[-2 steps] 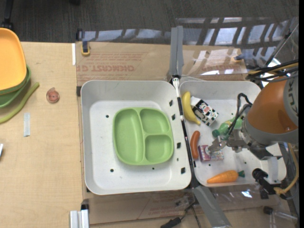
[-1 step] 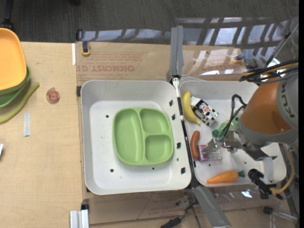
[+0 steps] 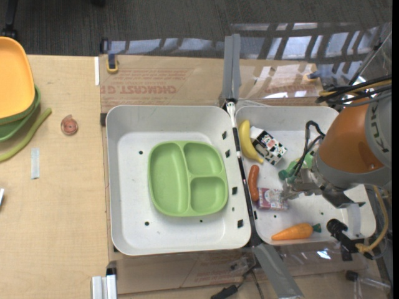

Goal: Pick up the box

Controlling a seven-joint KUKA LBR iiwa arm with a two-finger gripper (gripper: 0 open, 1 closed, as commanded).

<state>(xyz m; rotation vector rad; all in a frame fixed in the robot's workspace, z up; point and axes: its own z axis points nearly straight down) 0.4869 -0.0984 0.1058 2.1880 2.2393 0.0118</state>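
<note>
Camera view: end effector (image 3: 292,189), grip state unclear, meets the small pink box (image 3: 272,199) at lower right; light, stiff-looking, best pinched across its short sides.

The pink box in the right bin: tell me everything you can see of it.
The box is a small, flat carton, pink and white with a darker red patch and print too small to read. It looks like printed card. It lies flat on the floor of the right bin, long side running left to right, just right of the red sausage and above the carrot. The claw is at its right end, covering that edge; whether it grips the box cannot be told.
</note>
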